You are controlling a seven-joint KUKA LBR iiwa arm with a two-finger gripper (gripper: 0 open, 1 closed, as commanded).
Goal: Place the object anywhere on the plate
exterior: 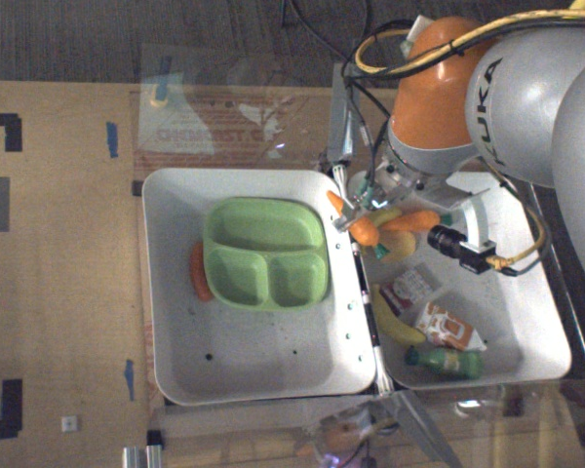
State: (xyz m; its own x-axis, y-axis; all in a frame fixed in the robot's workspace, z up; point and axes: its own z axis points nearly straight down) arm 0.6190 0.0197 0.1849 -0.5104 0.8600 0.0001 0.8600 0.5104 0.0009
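A green three-compartment plate point(265, 253) lies in the left bin point(244, 359), toward its back. An orange sausage-shaped piece point(199, 270) rests on the bin floor against the plate's left rim. My gripper point(357, 211) hangs low over the divider between the two bins, at the right bin's back-left corner. Small orange pieces point(364, 231) sit right at it, and one orange tip point(335, 201) pokes out toward the left bin. The wrist hides whether any of them is gripped. An orange carrot point(411, 220) lies just right of the gripper.
The right bin point(526, 320) also holds a yellowish fruit point(401, 246), a banana point(398, 326), a small snack packet point(410, 286), an orange-and-white carton point(449, 327) and a green bottle point(449, 362). The arm's bulk covers the bin's back part.
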